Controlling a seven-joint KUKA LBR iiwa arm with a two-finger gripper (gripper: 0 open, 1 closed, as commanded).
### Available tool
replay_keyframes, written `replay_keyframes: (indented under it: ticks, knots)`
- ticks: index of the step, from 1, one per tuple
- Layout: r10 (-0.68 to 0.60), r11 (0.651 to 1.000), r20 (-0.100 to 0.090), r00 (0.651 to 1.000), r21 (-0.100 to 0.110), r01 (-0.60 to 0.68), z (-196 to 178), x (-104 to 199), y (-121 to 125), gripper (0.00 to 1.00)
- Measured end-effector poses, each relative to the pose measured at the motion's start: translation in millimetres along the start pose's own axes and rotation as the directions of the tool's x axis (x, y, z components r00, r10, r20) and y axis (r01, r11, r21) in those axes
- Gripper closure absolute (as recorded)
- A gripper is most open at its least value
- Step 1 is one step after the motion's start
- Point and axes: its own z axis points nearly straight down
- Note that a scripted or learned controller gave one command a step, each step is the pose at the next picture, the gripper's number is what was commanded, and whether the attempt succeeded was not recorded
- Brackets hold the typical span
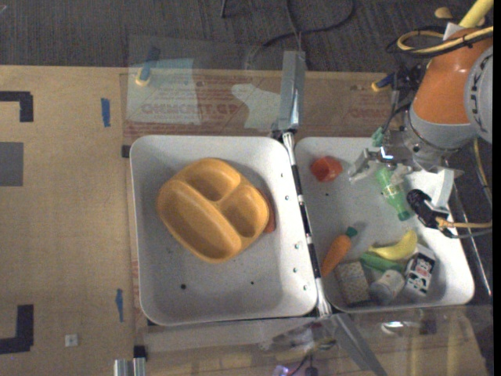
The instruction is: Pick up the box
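Box (420, 273): small, white with dark and red printing, lodged in the right bin's (462, 292) near right corner beside a banana (396, 247). End effector (381, 161): poised over the bin's far side; finger state cannot be told.

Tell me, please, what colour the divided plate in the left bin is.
Yellow-orange, in the camera view: divided plate.
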Motion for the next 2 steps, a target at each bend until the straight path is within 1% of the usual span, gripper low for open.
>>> replay_keyframes:
  ticks: [1,2]
  knots:
    - [-0.114,0.993,0.003,0.993,-0.004,0.114,-46,-84,-9,0.00]
    - [-0.060,0.998,-0.001,0.998,0.000,0.060,-43,25,-6,0.00]
